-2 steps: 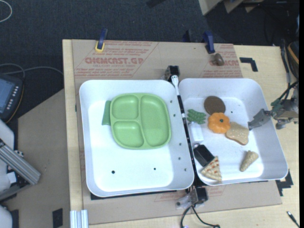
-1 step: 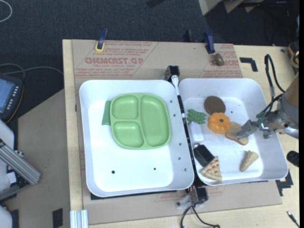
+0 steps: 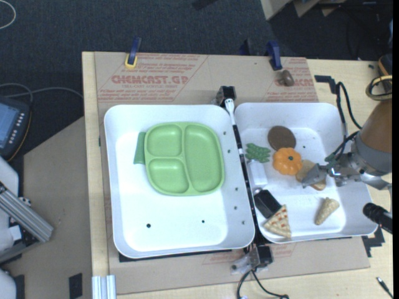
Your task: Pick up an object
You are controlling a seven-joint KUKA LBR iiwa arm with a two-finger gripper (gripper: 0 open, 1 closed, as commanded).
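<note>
Pizza slice (image 3: 278, 222) sat nearest in right bin (image 3: 305, 114), cone (image 3: 326, 210) beside it, pumpkin (image 3: 287, 161) and brown disc (image 3: 281, 136) farther back. Gripper (image 3: 315, 174) hovered just right of pumpkin; fingers' state unclear. Clutter risked a glancing, failed grasp.

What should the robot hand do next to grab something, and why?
Probably drop a little lower and close. The gripper sits low in the right bin, right next to the orange pumpkin, over a small brown thing I can't make out. Nothing shows between its fingers yet, so it likely hasn't grabbed anything.
</note>
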